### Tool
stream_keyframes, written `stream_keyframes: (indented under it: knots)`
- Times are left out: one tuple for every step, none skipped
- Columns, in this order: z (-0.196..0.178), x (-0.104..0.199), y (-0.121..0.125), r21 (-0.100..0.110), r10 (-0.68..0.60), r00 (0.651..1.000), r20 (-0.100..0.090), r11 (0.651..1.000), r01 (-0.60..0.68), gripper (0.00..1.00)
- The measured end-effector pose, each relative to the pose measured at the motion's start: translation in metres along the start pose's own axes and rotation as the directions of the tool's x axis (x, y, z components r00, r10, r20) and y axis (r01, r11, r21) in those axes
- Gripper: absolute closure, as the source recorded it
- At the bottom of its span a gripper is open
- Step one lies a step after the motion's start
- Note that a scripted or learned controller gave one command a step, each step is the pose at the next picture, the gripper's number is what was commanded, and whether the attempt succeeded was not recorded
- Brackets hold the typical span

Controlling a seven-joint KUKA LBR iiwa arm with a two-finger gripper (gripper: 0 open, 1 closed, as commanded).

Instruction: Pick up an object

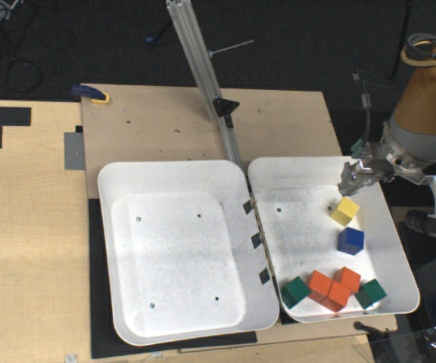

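Claw: the gripper (pixel 352 178) hangs over the far right part of the right bin (pixel 301 203); whether its fingers are apart or together cannot be told, and nothing shows between them.
Arm: grey with an orange band, reaching in from the right behind the claw.
Yellow cube (pixel 344 211): just below the claw on the bin floor, tilted, seemingly apart from it.
Blue cube (pixel 350 240): next beyond the yellow one, nearer the camera.
Orange cubes (pixel 334 286): well below the claw at the bin's near edge, bunched and touching.
Green cubes: one (pixel 296 290) on the left of the orange bunch, one (pixel 371 293) on its right.
Left bin (pixel 174 248): left of the claw, beside the right bin.
Bench (pixel 29 225): pale wood under both bins, dark patches far left.
Rail (pixel 200 63): a metal bar slanting up, far left of the claw.
Room: dark floor behind, with cables.
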State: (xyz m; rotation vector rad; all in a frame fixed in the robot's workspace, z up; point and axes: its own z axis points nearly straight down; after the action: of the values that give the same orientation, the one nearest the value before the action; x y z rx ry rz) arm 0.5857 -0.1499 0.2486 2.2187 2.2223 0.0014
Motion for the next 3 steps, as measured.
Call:
stream_keyframes:
  knots:
    - [-0.005,0.049,0.0,0.005,-0.002,1.0,-0.003,1.0,0.002,1.0]
    - [0.006,0.093,-0.003,0.006,-0.002,1.0,-0.003,1.0,0.002,1.0]
    - [0.01,0.156,-0.01,0.007,-0.004,1.0,-0.003,1.0,0.004,1.0]
